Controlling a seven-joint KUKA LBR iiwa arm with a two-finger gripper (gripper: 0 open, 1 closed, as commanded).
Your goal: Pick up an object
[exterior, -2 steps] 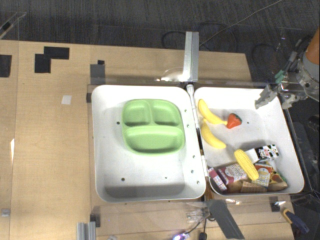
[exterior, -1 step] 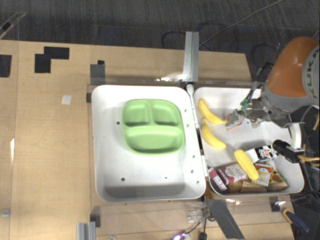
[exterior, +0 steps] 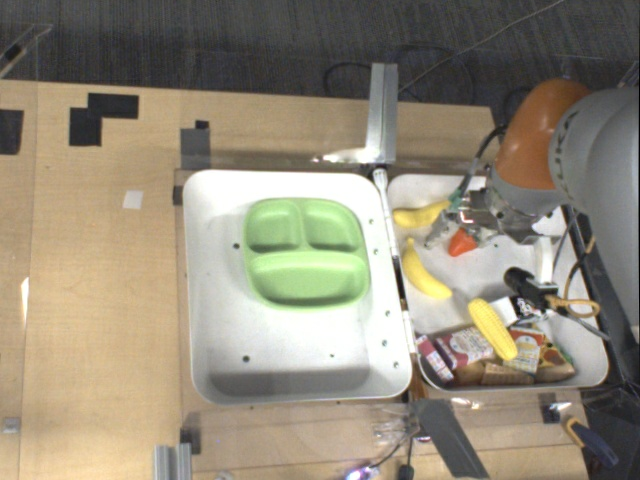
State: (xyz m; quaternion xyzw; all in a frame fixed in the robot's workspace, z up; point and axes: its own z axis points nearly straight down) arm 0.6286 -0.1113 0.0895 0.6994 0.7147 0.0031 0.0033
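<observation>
Left bin (exterior: 200, 298): one white bin holding one green divided tray (exterior: 305, 250) with three compartments; nothing lies in the tray.
Right bin (exterior: 590, 363): one white bin, just beside the left one, holding all the loose items.
Bananas: two. One (exterior: 424, 273) lies near the bin's left wall; the other (exterior: 418, 215) lies at the far left corner.
Corn: one yellow cob (exterior: 492, 329), toward the near side, resting against the packets.
Packets: a small heap of snack wrappers (exterior: 470, 353) along the near wall; too jumbled to count.
Red object (exterior: 461, 242): one small red piece, directly under the wrist, at the far middle of the right bin.
Gripper (exterior: 460, 220): low over the far part of the right bin, at the red object; I cannot tell how it is set.
Progress: judged from this, nothing is lifted yet. The arm is down at a candidate; grasp and lift remain.
</observation>
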